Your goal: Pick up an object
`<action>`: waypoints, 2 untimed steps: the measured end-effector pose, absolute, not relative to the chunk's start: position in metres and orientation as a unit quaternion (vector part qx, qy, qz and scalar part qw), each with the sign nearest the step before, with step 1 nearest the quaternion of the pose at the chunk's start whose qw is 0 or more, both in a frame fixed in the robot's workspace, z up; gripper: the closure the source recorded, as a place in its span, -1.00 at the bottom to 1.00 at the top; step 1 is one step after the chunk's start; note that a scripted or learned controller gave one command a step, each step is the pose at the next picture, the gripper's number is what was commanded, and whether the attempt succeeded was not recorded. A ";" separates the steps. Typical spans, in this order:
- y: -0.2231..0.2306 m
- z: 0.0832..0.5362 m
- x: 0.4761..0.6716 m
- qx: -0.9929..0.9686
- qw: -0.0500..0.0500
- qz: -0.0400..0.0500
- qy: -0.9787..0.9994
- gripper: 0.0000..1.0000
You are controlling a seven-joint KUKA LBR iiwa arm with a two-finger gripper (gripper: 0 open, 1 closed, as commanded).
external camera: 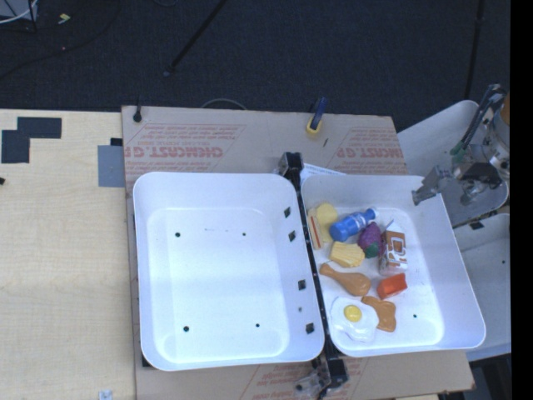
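Camera view is showing the pincer (426,192) sitting at the right edge, hanging over the upper right rim of the right bin (463,294); whether it's released or clenched can't be told, and nothing is showing in its grip. All objects are lying left of and below it in that bin: a blue bottle (352,224), a yellow rounded piece (326,215), a purple lump (371,238), a small printed carton (394,251), a tan drumstick shape (346,279), an orange-red block (392,286), a fried egg toy (353,318). Further left, the left bin (218,273) is lying smooth and white. Both bins are sitting on printed cardboard (250,144) over a pale wood bench (58,290); dark carpeted floor is running behind.
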State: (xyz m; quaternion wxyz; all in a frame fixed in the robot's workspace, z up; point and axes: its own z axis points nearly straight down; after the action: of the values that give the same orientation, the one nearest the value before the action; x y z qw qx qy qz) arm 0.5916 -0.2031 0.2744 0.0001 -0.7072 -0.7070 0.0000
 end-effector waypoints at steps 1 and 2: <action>-0.144 0.117 0.582 -0.706 0.003 0.001 -0.708 -1.00; -0.131 0.100 0.615 -0.707 0.002 0.001 -0.707 -1.00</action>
State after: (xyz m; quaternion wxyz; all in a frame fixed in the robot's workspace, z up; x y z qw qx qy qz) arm 0.6149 -0.1315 0.0997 0.0023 -0.7073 -0.7069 0.0012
